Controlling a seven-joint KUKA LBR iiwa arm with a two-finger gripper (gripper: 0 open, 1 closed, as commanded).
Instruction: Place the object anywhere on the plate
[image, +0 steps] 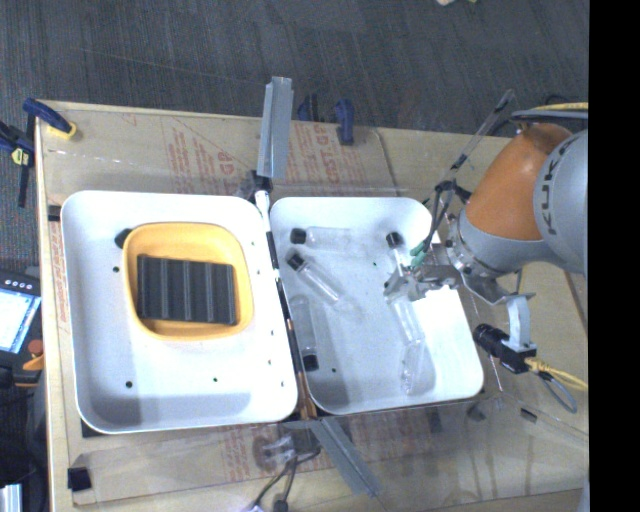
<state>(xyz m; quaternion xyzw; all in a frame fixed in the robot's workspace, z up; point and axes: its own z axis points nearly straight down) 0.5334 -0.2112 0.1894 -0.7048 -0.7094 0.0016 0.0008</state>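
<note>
Two white bins sit side by side on the bench. The left bin holds a yellow plate with a dark ribbed insert lying across its middle. The right bin carries several clear plastic tubes with black caps: one lies slanted near the bin's ten o'clock corner, a second sits just above it toward eleven o'clock, a third runs along the left wall at about eight o'clock, and a fourth stretches from the centre down toward five o'clock. All of them are well apart from the plate. The arm, grey with its orange band, comes in from three o'clock, and its gripper hangs low over the right bin at roughly two o'clock, right at the upper end of the fourth tube. Whether its jaws are spread or pressed together I cannot tell; the tip is a blur of metal and clear plastic.
</note>
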